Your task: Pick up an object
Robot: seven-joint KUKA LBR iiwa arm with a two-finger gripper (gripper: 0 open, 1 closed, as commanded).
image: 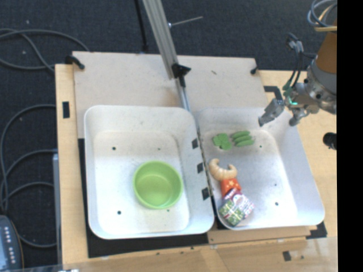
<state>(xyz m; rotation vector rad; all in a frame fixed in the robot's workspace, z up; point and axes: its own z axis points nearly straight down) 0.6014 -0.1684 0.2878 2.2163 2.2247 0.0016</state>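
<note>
My gripper (pixel 282 114) hangs over the far right corner of the right bin (pixel 295 169), its two fingers spread apart and open with nothing between them. A green toy (pixel 233 140) lies in the right bin's far left part, left of and below the gripper. Nearer the front, by the bin's left wall, lies a tan and orange curved toy (pixel 223 172). A red, white and green packet (pixel 235 207) rests just in front of it. A green bowl (pixel 157 185) sits in the left bin (pixel 108 152).
A slanted metal pole (pixel 163 33) rises from behind the bins, between them. Cables (pixel 22 44) lie on the dark floor at left. The wooden bench (pixel 130 78) extends behind both bins.
</note>
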